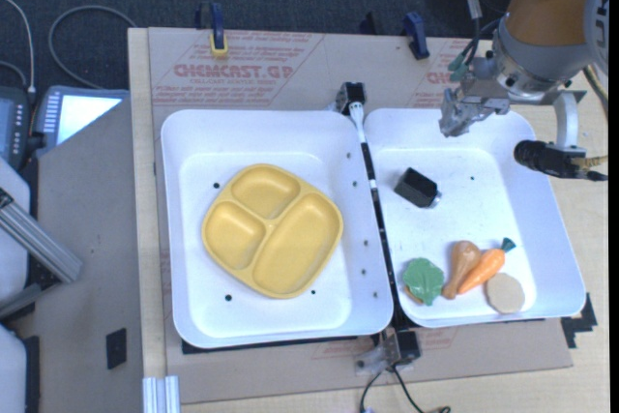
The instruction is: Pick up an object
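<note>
One camera is looking down at a slant from above the bench [290, 53], far enough off to be taking in both bins whole. The left bin [184, 208] is sitting at frame centre-left, the right bin [542, 208] at centre-right (the arm [556, 5] is entering at upper right), with floor showing along the top and left.

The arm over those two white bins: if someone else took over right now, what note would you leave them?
Gripper: above the back edge of the right bin, nothing between its fingers; whether they are open or shut cannot be told.
Right bin: black block near the middle; green toy vegetable, tan piece, carrot and round beige piece along the front.
Left bin: yellow divided plate.
Done: nothing picked yet.
Left: lower onto one object, probably the nearest one, the black block, grip and lift.
</note>
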Available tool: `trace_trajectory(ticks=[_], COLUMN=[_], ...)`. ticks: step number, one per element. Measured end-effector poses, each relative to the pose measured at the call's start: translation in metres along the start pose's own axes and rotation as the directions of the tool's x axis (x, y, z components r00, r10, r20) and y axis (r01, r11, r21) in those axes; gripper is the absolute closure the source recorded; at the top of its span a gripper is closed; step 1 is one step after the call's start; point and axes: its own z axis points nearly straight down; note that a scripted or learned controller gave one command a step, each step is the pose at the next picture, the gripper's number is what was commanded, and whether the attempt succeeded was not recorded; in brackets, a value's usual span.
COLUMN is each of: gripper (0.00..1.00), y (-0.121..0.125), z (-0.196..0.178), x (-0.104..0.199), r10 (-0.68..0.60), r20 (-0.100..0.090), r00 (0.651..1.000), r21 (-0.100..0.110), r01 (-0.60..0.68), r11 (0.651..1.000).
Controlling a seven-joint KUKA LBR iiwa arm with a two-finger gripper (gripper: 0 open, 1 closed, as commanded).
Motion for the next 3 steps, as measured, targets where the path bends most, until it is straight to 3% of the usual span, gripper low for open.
trace_trajectory(ticks=[2,3], gripper=[1.0,1.0], y=[-0.042,-0.059], z=[0.029,0.023], x=[0.105,0.157], r10=[-0.003,0.0], r20=[-0.001,0.0], r00=[1.0,1.0], r21=[0.002,0.001], r01=[0.003,0.0], r11=[1.0,1.0])
